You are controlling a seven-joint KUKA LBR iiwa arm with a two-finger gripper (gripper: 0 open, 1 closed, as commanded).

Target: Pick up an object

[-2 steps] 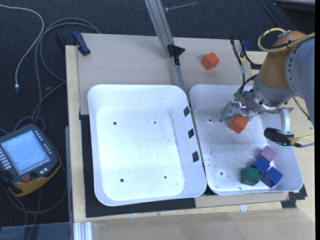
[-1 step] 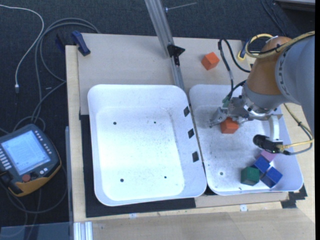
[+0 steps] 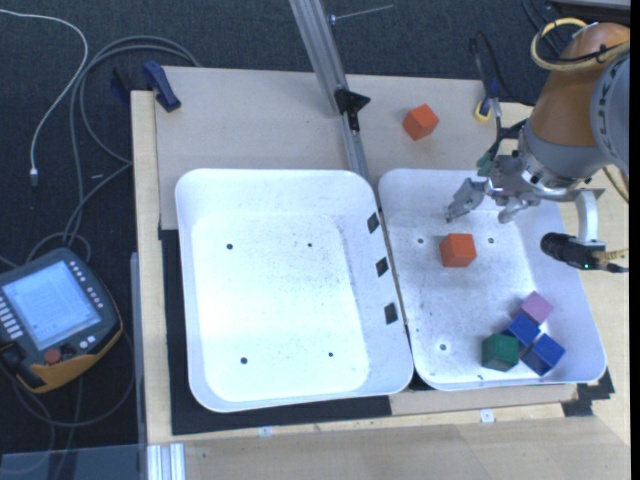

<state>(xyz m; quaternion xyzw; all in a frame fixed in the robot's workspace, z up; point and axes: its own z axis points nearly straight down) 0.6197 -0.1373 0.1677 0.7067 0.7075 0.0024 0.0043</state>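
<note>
Your gripper (image 3: 487, 202) hangs with fingers spread wide, gripping nothing — the orange cube (image 3: 458, 250) lies just below and left of it (apart, on the right bin (image 3: 420, 298)).

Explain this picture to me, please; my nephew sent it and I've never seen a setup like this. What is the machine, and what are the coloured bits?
This is one camera fixed above a workbench, looking down at a slant. The grey and orange machine at the right is a robot arm; at its end is a two-finger gripper, its fingers spread with nothing between them. Its job is to pick up an object. Two shallow white bins sit side by side: the left bin and the right bin. In the right bin lie an orange block, just below the gripper, and a cluster near the lower corner: a pink block, two blue blocks and a green block. Another orange block rests on the bench outside the bins.
</note>
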